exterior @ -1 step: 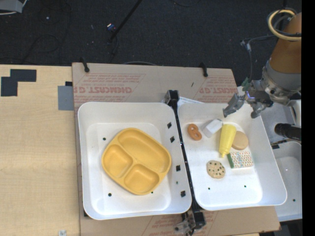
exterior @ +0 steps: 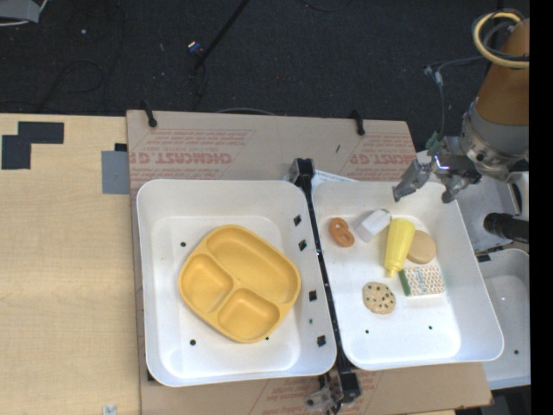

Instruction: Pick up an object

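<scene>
- My fingers (exterior: pixel 411 182): spread apart, nothing between them; my gripper (exterior: pixel 435 180) hangs over the right bin (exterior: pixel 471 335) at its 1 o'clock corner.
- Cookie (exterior: pixel 378 297): right bin, 6 o'clock of centre.
- Patterned block (exterior: pixel 423 279), tan disc (exterior: pixel 422 248): 3 o'clock.
- Yellow bottle (exterior: pixel 398 243): centre.
- White block (exterior: pixel 373 223), pretzel (exterior: pixel 341 232): 10 o'clock.
- Yellow divided tray (exterior: pixel 238 282): left bin (exterior: pixel 160 318).

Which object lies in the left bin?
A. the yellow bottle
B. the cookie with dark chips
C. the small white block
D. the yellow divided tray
D. The yellow divided tray lies alone in the left bin, while the yellow bottle, the cookie and the small white block all lie in the right bin.
</scene>
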Tool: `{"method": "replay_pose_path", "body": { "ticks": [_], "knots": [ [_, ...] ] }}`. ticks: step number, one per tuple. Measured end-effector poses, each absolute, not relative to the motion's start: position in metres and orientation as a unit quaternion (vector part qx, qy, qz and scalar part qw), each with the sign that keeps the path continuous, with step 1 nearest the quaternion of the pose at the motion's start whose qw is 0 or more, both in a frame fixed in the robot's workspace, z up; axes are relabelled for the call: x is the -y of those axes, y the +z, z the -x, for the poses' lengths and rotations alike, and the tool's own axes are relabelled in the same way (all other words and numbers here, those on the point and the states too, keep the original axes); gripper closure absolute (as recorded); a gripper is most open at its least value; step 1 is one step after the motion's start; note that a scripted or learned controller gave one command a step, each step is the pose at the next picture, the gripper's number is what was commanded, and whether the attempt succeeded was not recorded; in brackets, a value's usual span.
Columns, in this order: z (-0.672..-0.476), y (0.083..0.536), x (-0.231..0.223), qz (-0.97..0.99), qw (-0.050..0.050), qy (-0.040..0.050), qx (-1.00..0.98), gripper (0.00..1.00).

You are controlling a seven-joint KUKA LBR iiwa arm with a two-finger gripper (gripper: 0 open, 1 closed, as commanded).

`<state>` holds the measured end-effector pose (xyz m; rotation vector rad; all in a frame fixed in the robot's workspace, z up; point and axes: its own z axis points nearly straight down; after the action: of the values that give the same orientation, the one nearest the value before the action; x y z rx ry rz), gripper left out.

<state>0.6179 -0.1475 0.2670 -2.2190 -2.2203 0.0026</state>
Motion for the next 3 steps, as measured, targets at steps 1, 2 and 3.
{"method": "replay_pose_path", "body": {
  "ticks": [1, 2, 3],
  "knots": [
    [-0.612, 0.206, 0.141, 0.707, 0.004, 0.0023, 0.707, 0.0],
    [-0.603, 0.144, 0.141, 0.707, 0.004, 0.0027, 0.707, 0.0],
    [-0.602, 0.09, 0.14, 0.707, 0.004, 0.0022, 0.707, 0.0]
  ]
}}
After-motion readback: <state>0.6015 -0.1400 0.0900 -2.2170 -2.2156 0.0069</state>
